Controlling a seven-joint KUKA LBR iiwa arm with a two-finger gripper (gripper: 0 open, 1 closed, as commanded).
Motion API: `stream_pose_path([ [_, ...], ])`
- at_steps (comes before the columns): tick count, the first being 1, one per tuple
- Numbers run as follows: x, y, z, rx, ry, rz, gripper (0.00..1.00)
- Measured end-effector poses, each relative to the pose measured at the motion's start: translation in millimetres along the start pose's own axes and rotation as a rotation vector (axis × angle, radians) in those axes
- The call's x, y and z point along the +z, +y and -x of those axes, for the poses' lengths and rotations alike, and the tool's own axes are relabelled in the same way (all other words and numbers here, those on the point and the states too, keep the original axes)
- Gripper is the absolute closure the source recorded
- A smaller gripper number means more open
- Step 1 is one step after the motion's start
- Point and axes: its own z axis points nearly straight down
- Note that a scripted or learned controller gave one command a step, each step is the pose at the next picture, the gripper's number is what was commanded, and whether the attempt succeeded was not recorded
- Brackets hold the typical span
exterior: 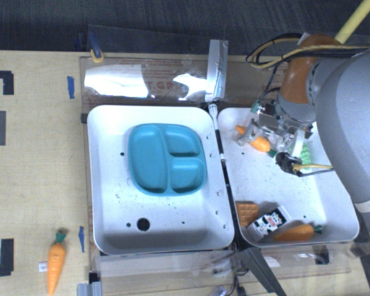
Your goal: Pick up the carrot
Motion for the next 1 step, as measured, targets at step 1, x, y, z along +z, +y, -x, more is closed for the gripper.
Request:
stream_pose_path([
  [1, -7.1, -3.0, -0.3, -0.005, -0.005, -0.012, 1.0],
])
